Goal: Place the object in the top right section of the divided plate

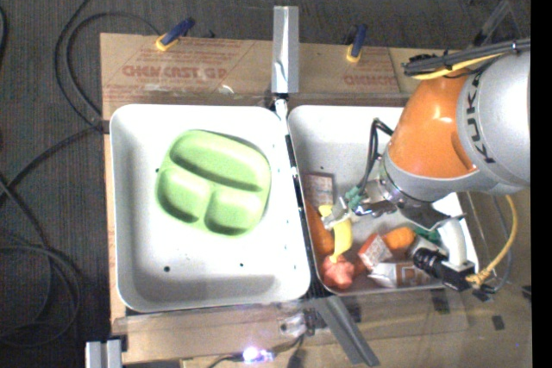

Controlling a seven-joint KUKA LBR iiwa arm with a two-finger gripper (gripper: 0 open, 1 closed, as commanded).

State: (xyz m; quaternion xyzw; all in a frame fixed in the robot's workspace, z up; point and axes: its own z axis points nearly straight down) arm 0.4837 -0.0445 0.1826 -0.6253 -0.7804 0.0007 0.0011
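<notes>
The green divided plate (214, 182) lies in the left white bin (138, 271), with one long section at its far side and two smaller ones at its near side; nothing lies on it. My gripper (345, 208) hangs low over the left part of the right bin (336, 134), under the orange wrist band (431, 138). Its tip is right at the upper end of a yellow banana-like piece (340, 233). Whether it touches or holds that piece I cannot tell.
The right bin holds several small items: a brown packet (320, 184), an orange carrot-like piece (321, 240), a red lump (338, 272), an orange piece (399, 238), a red-and-white packet (373, 251) and a bottle (416, 275). A metal divider bar (285, 47) stands between the bins.
</notes>
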